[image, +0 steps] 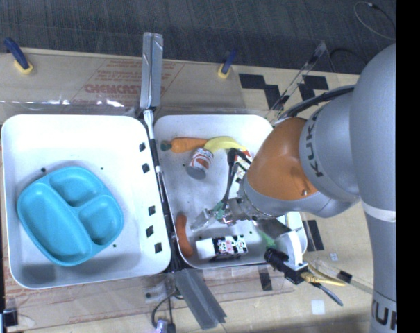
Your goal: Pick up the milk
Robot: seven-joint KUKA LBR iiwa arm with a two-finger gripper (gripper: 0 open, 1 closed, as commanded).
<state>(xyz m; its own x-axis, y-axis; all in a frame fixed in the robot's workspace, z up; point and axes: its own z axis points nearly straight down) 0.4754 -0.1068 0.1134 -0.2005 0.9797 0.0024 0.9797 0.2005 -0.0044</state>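
The milk (222, 246) is a small white carton with black cow patches. It lies on its side along the near wall of the right bin (169, 186). My gripper (213, 215) hangs just above and slightly behind the carton, over the middle of that bin, below the arm's orange band (282, 168). Nothing is visibly held in it. The arm hides the right part of the bin.
An orange-red sausage-like item (182, 233) lies left of the milk. A carrot (187, 144), a banana (223, 143) and a small can (200, 161) sit at the far side. The left bin (15, 137) holds a blue divided plate (67, 214).
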